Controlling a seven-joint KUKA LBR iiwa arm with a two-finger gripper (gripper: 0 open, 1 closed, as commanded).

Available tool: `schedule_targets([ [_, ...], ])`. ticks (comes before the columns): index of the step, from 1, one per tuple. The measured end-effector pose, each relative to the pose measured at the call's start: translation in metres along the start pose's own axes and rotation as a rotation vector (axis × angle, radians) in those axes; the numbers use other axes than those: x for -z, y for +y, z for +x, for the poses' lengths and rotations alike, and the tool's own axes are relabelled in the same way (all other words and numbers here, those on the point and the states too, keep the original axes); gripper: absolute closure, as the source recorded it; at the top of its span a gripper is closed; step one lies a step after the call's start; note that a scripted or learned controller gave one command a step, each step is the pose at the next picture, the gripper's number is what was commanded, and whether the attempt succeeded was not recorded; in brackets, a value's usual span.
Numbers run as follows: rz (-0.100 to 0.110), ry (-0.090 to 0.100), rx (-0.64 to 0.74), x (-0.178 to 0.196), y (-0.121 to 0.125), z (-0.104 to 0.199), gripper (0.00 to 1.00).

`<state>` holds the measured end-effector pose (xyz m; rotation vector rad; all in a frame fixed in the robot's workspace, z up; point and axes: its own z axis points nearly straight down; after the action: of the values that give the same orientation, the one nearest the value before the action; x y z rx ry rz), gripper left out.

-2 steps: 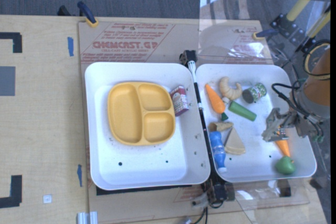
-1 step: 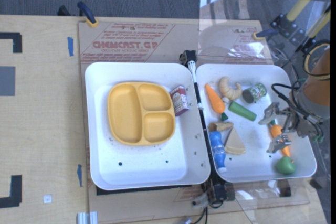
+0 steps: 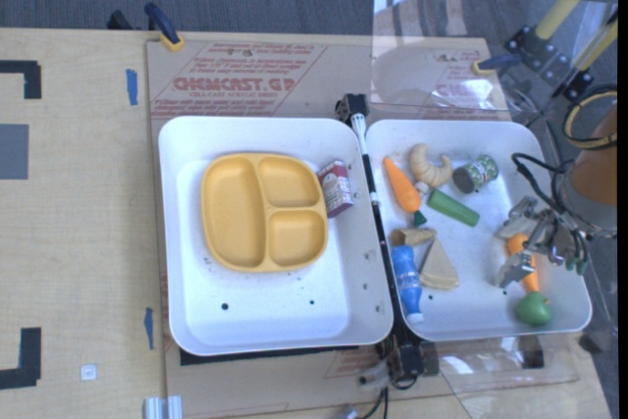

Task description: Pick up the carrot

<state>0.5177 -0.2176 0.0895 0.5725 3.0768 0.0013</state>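
Here, cardboard (image 3: 235, 74) reads "CHEMCAST GP"; the end effector (image 3: 525, 255) grip state is unclear.

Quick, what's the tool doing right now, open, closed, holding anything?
Tool: low in the right bin, over an orange piece beside the green object; grip state cannot be told. The carrot lies apart, untouched.
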Motion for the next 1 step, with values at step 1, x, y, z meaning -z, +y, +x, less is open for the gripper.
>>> schedule_targets([
  [1,0.0,-0.016,0.003,0.0138,0.0012,-0.0046,1.0],
])
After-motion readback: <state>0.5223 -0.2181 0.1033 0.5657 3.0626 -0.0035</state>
